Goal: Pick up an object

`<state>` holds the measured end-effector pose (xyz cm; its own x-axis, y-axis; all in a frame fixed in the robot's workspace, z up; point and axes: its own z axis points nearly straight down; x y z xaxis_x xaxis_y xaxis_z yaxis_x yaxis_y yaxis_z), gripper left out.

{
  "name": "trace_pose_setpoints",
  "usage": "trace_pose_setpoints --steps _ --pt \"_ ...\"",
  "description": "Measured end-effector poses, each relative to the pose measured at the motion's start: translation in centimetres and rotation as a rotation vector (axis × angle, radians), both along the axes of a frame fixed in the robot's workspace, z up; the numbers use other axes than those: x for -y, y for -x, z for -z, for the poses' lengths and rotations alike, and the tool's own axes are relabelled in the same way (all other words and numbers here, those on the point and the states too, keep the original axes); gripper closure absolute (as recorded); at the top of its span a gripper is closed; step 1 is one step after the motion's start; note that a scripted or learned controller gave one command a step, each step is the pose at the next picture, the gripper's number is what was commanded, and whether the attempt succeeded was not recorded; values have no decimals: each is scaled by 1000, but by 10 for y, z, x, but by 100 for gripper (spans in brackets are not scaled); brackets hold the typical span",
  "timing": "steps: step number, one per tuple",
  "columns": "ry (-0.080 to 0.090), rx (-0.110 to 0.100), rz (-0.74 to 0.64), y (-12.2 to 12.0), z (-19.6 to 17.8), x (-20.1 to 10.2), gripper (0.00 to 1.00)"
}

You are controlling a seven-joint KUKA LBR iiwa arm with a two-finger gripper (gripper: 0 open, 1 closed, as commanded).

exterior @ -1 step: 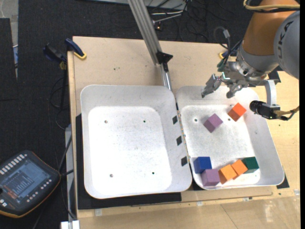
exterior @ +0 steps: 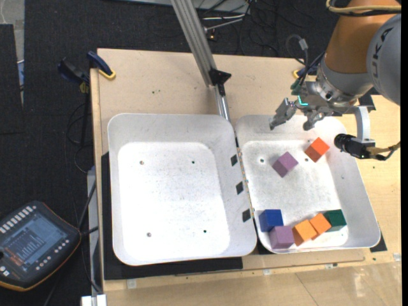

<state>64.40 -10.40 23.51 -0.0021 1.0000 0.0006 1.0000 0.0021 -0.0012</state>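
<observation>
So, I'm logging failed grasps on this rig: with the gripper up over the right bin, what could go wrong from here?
The gripper hangs open near the bin's far rim, between the lone purple cube and orange cube; a descent might land between them and close on nothing. The orange cube sits close to the right bin wall, so a finger might hit the wall. The four cubes at the near edge touch, leaving little finger room.

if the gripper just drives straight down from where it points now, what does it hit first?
Probably bare floor of the right bin, near its far edge. The gripper hangs open above that end, with the orange block and purple block a little nearer the camera. Depth is unclear from one slanted view, so the orange block could be clipped.
</observation>
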Motion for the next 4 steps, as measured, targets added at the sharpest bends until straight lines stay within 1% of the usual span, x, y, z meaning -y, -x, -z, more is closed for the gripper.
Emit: trace_pose_setpoints --steps 1,2,3,4 --pt "0 -5 2 0 64 -2 0" --pt "1 -2 2 0 107 0 0" --pt "1 -1 2 0 142 -1 0" --pt "1 3 3 -1 129 -1 100"
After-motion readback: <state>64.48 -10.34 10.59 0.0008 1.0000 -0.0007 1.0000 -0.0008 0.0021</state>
